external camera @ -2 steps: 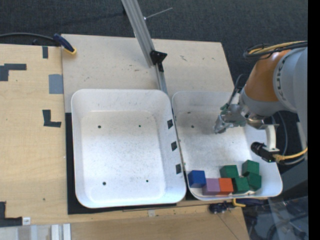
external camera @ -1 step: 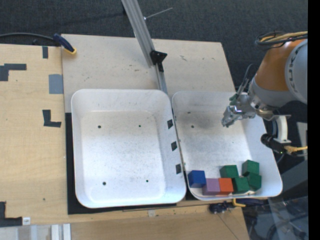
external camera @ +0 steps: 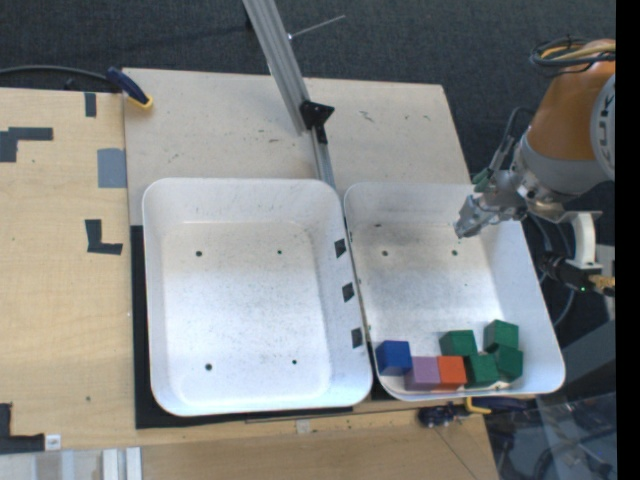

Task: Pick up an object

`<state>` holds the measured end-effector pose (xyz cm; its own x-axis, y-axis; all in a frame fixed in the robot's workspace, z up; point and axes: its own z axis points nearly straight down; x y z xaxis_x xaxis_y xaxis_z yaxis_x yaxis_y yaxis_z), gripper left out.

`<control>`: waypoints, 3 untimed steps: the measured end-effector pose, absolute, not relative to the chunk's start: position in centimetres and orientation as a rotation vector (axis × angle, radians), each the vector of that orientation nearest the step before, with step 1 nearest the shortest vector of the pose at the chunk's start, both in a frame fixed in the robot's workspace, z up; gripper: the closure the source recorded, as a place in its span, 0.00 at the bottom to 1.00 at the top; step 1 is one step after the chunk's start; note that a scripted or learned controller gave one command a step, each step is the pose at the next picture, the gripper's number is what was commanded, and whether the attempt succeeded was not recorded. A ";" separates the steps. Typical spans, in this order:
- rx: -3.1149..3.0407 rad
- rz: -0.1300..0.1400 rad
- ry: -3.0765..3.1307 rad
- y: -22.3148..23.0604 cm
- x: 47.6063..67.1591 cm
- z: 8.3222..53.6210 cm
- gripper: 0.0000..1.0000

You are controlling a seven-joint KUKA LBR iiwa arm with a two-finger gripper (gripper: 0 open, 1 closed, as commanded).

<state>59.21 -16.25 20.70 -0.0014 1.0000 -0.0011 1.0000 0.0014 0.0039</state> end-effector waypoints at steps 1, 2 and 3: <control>2.216 0.003 2.229 -10.9 57.8 22.1 1.00; 2.216 0.002 2.231 -5.6 56.3 23.3 1.00; 2.217 -0.002 2.230 -1.3 55.4 23.1 1.00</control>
